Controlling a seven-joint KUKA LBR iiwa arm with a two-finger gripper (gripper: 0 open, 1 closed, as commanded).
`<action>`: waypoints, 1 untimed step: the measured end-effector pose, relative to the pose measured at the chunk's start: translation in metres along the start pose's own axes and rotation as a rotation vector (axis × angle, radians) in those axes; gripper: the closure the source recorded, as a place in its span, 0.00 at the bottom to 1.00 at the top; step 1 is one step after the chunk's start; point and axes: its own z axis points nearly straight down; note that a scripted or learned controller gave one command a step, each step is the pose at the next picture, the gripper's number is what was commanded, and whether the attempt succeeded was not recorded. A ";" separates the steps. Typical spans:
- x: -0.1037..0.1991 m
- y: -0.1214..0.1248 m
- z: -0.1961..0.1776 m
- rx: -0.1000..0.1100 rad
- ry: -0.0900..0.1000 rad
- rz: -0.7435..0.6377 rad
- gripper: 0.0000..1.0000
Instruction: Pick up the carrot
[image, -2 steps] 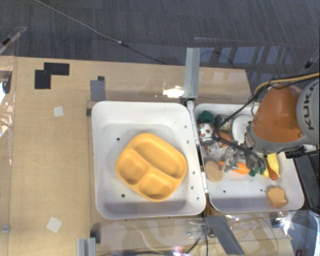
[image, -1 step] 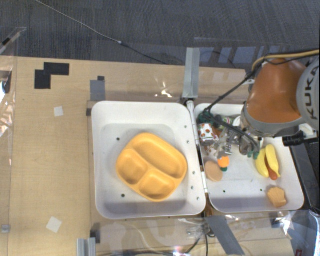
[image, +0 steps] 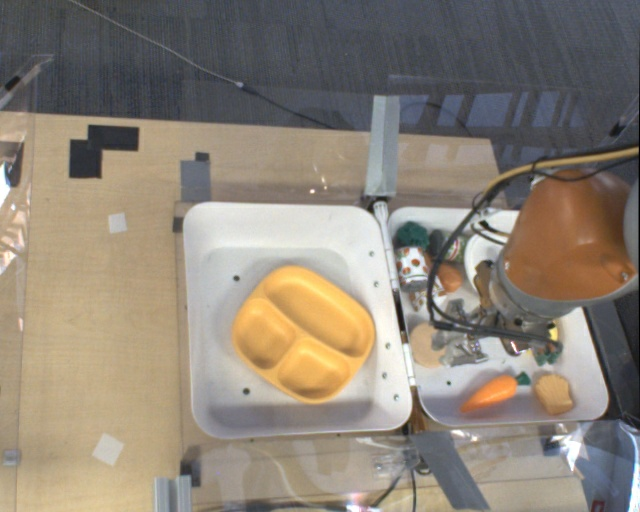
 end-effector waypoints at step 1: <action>-0.044 -0.068 0.043 0.001 0.001 0.455 1.00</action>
